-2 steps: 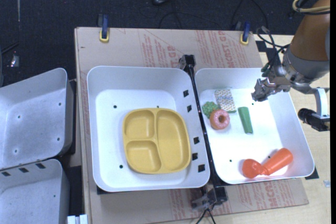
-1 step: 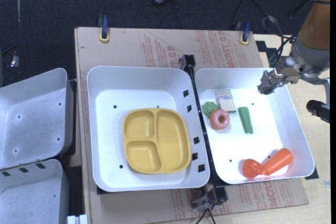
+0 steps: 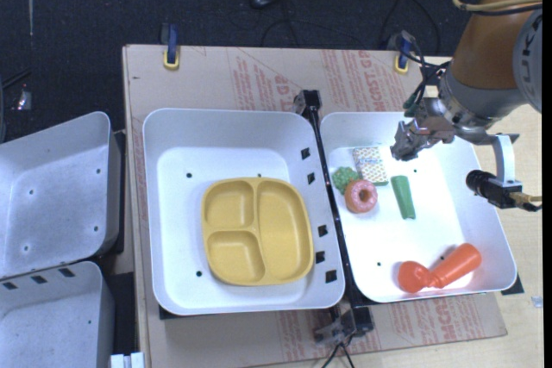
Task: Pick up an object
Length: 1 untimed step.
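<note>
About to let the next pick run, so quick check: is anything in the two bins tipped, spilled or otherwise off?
Nothing stands out. The yellow divided plate lies flat in the left bin. In the right bin, the donut, green stick, orange piece and patterned square lie loose and apart from the gripper above the bin's far side.

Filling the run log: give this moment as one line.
arm: over right bin | gripper: above checkered packet, nothing seen held | nearby: donut, green stick | left bin: yellow divided plate
</note>
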Each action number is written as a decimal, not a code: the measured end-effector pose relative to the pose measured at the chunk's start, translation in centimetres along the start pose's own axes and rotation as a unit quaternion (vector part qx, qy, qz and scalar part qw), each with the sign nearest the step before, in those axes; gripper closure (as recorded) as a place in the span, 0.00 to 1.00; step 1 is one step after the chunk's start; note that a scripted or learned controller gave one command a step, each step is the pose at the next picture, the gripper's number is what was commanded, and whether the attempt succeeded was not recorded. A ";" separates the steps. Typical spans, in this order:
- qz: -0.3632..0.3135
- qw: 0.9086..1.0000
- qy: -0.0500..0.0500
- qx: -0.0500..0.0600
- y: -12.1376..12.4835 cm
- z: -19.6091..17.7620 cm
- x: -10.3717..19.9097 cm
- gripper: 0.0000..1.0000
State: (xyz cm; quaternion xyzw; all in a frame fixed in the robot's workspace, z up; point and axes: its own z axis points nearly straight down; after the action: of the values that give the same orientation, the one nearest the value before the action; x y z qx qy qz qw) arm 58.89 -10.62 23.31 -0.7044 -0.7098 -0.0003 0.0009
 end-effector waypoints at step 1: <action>0.000 1.000 0.000 -0.001 0.1 -0.9 5.8 1.00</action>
State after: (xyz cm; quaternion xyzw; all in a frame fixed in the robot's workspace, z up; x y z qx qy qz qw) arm 58.96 -4.80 24.21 -0.7042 -0.7100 -0.0010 0.0003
